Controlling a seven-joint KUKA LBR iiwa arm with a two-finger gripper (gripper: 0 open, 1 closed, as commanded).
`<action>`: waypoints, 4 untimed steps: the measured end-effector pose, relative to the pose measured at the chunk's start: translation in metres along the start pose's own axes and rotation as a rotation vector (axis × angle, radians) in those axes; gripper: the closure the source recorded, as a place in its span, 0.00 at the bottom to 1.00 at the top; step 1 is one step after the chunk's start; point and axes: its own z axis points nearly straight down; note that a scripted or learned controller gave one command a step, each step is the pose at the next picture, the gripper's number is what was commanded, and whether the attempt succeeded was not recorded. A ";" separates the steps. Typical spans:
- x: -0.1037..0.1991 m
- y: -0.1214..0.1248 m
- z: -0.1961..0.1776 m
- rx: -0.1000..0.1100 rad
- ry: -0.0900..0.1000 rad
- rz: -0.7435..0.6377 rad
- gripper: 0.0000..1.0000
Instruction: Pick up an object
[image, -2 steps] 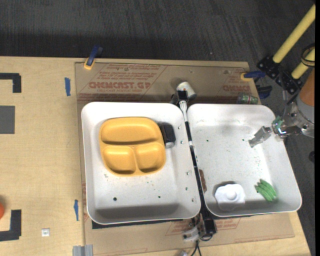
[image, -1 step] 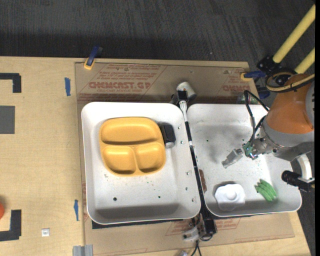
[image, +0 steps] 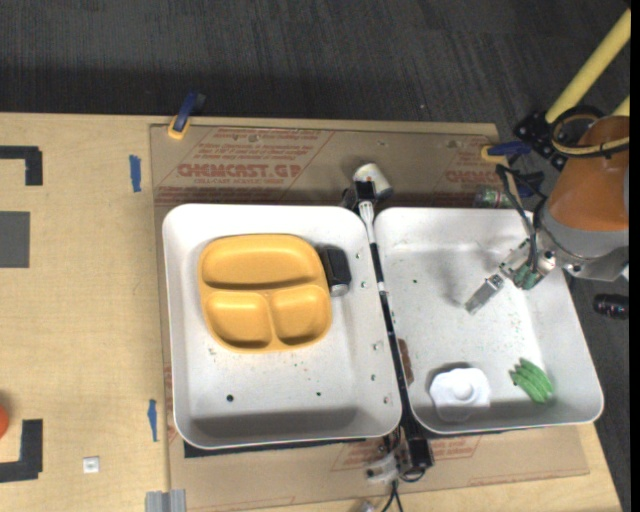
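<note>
- Two-finger grey metal fingers (image: 484, 293): low over the right shallow white plastic bin (image: 420, 300); their opening cannot be told; nothing seen held.
- Candidate objects: white squat plastic bottle (image: 459, 387) and green leafy toy piece (image: 533, 381), both nearer the camera than the fingers, well apart from them.
- Risk: closing here likely grips only bare bin floor; a descent may scrape it.

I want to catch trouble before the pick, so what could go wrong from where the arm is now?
The gripper hangs over bare floor of the right bin, well away from the white object and the green object, so closing here would likely catch nothing. Both lie close to the bin's near wall, which may crowd a grasp.
</note>
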 end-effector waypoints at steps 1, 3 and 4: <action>0.010 0.061 0.008 0.000 0.001 0.029 0.00; 0.020 0.084 -0.030 0.000 0.001 0.082 0.00; 0.070 0.016 0.022 0.003 0.003 0.085 0.00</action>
